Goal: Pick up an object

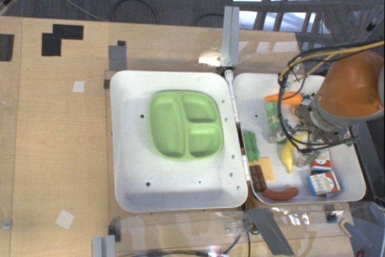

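Left bin [129,189] — green divided plate [183,124]. Right bin [252,90] — banana [288,157], sausage [280,193], carrot [287,97], milk carton [322,182]. End effector [305,136] low over banana, grip state unclear.

We note the wooden bench [54,147] carrying two shallow white bins side by side. The left bin [129,189] sits well to the left of the gripper [304,144]; the right bin [355,186] lies directly beneath it. Black patches [60,38] mark the bench surface far up and left of the gripper. A grey metal post [230,39] stands up and left of the gripper, at the bins' shared far edge.
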You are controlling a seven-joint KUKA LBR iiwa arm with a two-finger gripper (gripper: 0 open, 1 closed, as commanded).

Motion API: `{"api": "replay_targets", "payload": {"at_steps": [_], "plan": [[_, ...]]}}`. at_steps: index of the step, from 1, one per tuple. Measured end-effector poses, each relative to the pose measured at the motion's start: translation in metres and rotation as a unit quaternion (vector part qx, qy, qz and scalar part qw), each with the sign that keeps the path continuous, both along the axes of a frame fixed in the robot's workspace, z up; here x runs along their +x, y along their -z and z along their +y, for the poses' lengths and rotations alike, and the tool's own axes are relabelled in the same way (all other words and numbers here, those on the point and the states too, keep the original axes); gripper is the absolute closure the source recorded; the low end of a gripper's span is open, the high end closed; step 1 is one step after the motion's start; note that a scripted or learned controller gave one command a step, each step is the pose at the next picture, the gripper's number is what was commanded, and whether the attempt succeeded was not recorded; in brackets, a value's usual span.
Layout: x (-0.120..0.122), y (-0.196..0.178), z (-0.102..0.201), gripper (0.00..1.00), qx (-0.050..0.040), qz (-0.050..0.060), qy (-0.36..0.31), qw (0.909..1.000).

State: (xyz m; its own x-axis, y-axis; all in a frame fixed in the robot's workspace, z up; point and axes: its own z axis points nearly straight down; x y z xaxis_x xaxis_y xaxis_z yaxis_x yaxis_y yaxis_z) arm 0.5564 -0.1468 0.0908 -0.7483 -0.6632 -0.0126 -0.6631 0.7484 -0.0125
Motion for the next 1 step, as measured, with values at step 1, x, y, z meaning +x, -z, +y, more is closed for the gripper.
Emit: {"api": "replay_targets", "payload": {"at_steps": [1], "plan": [[0.1167,0.001,0.0044,0.0,0.0011,0.001,0.036,0.9994]]}}
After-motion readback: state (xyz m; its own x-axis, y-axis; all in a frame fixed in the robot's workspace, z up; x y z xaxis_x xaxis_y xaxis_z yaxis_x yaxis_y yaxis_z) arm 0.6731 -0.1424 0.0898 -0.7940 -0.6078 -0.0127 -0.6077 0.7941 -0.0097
